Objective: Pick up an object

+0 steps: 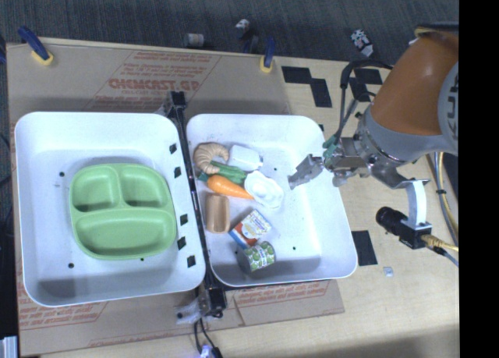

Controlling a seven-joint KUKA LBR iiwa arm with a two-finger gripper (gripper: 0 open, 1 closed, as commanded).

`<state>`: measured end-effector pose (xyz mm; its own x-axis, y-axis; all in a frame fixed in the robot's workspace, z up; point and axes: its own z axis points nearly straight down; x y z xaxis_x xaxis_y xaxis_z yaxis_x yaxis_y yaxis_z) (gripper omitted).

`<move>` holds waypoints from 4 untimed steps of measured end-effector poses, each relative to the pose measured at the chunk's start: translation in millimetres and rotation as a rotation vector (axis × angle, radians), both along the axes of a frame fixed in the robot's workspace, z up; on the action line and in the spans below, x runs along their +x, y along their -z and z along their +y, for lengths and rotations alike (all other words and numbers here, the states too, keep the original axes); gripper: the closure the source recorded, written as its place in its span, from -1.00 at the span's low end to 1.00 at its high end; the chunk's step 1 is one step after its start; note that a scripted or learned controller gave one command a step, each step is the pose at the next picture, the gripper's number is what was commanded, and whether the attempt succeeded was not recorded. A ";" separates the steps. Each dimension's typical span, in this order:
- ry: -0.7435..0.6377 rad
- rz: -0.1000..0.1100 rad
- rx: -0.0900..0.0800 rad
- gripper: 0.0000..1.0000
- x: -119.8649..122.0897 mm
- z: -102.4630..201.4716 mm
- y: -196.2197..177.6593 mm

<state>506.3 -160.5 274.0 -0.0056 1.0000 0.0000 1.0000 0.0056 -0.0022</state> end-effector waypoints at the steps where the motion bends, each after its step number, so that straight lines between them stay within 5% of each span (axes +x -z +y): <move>1: 0.000 0.000 0.000 -1.00 0.0 0.0 0.0; 2: 0.000 0.005 0.002 -1.00 32.6 -43.9 162.2; 3: 0.000 -0.006 -0.003 -1.00 -28.2 -9.0 180.2; 4: -0.006 -0.002 -0.002 1.00 -28.4 -8.3 171.6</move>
<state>477.9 -168.8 102.4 -0.0116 0.9999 -0.0016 0.9999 0.0116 0.0000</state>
